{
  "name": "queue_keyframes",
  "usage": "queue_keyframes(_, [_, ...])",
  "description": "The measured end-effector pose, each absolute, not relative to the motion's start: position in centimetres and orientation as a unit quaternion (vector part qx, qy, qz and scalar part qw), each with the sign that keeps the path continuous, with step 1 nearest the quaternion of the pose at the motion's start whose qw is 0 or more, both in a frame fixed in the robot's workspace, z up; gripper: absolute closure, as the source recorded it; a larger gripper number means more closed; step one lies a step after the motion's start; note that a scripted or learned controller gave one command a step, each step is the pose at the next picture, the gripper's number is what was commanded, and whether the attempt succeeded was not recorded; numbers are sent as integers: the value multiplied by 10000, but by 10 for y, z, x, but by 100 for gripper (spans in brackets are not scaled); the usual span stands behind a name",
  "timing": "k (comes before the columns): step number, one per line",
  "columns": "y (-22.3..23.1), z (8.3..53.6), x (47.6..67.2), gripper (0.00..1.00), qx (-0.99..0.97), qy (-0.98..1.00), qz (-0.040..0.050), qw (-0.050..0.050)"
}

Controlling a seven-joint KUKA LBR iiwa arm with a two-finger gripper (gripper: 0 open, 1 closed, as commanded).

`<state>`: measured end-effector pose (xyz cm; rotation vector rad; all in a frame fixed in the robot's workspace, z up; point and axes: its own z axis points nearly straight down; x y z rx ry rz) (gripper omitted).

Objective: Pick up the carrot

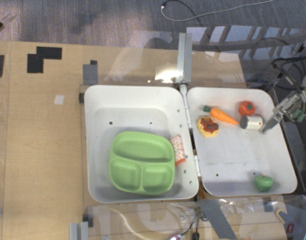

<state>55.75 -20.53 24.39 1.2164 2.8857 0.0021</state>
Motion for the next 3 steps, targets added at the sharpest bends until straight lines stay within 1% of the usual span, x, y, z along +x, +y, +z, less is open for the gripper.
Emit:
queue_keyframes(1, [-204,201,653,0,3981,9173,11,43])
queue_keyframes(2, [-166,88,659,0,3324,9432,-14,-5])
queue_keyframes(3, [-165,103,663,100,3322,9432,13,73])
